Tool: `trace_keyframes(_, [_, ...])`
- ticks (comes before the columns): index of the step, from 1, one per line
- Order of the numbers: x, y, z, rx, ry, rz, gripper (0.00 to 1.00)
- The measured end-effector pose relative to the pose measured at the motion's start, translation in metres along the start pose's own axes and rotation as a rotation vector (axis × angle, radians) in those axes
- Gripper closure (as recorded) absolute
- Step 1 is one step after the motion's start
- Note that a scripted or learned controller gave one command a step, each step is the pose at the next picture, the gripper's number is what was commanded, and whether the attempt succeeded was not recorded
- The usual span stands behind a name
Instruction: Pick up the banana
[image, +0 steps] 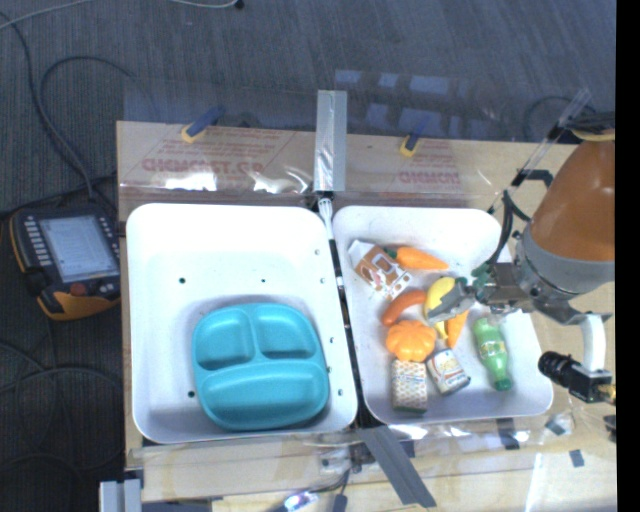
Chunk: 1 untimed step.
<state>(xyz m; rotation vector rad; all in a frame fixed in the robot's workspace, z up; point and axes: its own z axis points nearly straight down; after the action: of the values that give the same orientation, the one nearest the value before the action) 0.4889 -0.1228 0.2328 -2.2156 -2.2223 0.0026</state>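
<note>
Banana: right bin, at gripper tips; fingers straddle its right end, closed on it.

— Where is the arm?
— At the frame's right edge, its orange band uppermost, grey wrist below, reaching leftward.
— And the gripper?
— Right of centre, low, pointing left.

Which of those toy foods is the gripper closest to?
The yellow banana: the gripper is right at it, while the pumpkin and green bottle lie farther off.
</note>
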Motion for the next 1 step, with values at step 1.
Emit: trace_keyframes(1, [0.0394,-0.0002,-0.067,-0.003,-0.001,-0.032,0.0])
